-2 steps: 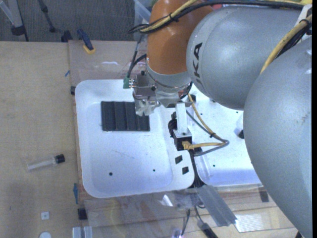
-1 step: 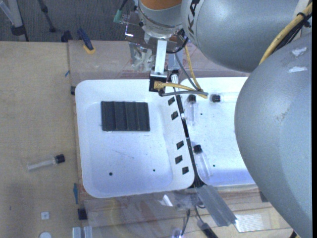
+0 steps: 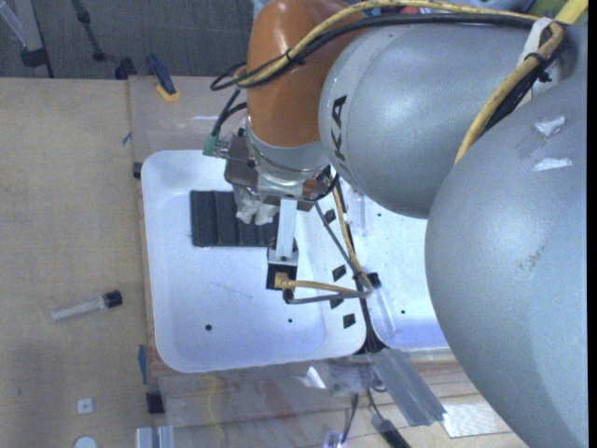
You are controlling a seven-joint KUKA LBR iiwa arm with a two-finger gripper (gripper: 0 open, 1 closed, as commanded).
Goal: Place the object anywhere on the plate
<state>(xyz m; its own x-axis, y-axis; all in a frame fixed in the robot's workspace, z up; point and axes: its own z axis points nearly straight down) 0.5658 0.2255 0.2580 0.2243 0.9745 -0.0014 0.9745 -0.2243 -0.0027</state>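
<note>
Closest in, the grey arm (image 3: 438, 110) bulks across the right side and hides most of the right bin (image 3: 403, 332) — just one corner shows. Its gripper (image 3: 256, 211) hangs over the right end of one black ridged slab (image 3: 216, 218) lying in the left bin (image 3: 187, 334); open or closed, I cannot tell. Out on the bench (image 3: 65, 203) lies one pale tube (image 3: 86, 305), black-capped

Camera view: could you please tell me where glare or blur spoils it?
In the camera view, the arm looms near the lens and looks soft, with pale glare on its grey shell; the white bin is evenly lit and fairly sharp, and the black slab in it reads clearly.
</note>
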